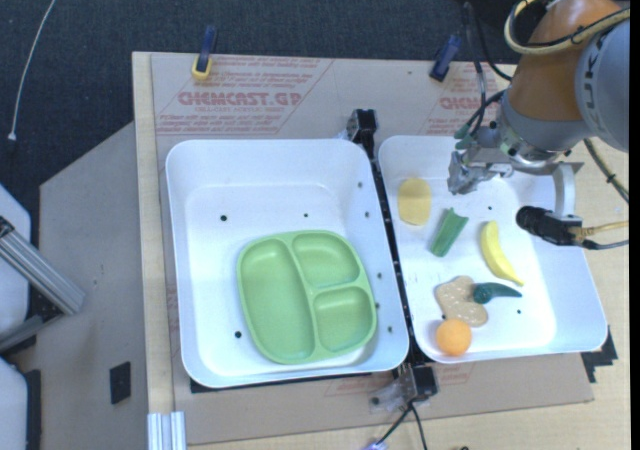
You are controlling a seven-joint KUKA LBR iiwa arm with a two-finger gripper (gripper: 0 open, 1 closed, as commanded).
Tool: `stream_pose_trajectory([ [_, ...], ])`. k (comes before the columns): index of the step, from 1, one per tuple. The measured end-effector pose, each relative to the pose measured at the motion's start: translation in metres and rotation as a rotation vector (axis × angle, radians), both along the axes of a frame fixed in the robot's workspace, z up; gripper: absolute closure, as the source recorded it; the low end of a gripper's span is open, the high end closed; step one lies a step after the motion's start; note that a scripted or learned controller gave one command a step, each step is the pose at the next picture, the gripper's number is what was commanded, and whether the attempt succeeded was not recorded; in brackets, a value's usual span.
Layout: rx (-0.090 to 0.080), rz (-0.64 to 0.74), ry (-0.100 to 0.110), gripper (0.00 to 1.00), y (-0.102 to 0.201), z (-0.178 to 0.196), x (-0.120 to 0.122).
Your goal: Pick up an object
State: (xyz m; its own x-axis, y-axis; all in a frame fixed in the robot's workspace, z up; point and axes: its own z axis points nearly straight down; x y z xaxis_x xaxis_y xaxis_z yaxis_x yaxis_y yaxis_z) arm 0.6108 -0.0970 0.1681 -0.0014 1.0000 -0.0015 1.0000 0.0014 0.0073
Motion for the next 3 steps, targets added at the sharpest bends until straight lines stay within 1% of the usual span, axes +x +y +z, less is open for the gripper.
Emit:
stream_pose_trajectory([
  [1, -0.001, 0.000, -0.002, 1.00, 0.001, 0.060, 0.010],
  [2, 0.000, -0.001, 0.000, 1.00, 0.001, 0.100, 0.011],
  [3, 0.003, 0.002, 0.012, 1.00, 0.043, 0.084, -0.012],
])
